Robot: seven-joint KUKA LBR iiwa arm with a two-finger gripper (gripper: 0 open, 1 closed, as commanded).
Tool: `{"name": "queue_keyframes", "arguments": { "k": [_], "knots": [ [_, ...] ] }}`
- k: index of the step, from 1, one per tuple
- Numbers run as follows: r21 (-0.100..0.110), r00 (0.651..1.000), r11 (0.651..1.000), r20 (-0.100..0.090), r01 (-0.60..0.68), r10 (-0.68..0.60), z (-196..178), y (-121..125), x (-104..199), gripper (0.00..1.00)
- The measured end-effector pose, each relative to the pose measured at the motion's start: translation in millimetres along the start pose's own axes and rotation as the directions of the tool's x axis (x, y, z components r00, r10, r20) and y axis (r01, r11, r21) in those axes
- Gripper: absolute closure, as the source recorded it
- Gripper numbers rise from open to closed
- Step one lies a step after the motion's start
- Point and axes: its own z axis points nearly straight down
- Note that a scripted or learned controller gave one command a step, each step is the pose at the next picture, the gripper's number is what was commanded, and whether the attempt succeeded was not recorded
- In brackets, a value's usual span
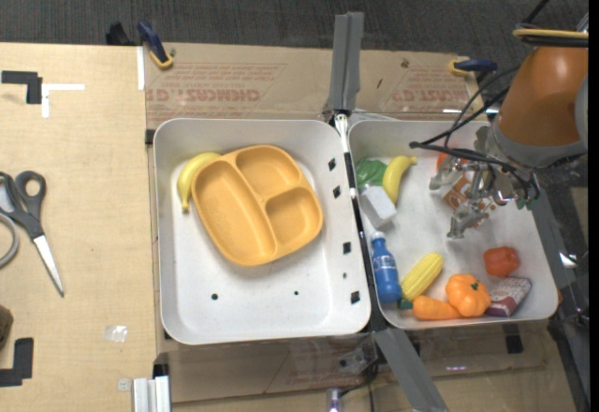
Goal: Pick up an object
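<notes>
Nearest to us, at the front of the right white bin (538, 242), we see an orange plastic carrot (434, 309), a small orange pumpkin (467, 293), a yellow corn cob (421, 273) and a blue bottle (385, 270). The tool (465, 213) hangs above the middle of this bin; we cannot tell if it is wide or narrow. In the left white bin (187, 307) lies a yellow divided plate (257, 204), with a yellow banana (193, 175) touching its left edge.
</notes>
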Motion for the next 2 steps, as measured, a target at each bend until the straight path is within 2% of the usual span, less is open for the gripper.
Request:
{"name": "queue_keyframes", "arguments": {
  "k": [1,2],
  "knots": [
    [-0.001,0.993,0.993,0.000,-0.116,0.116,0,71,-21,0.00],
    [0.000,0.951,0.951,-0.003,-0.309,0.309,1,89,18,0.00]
  ]
}}
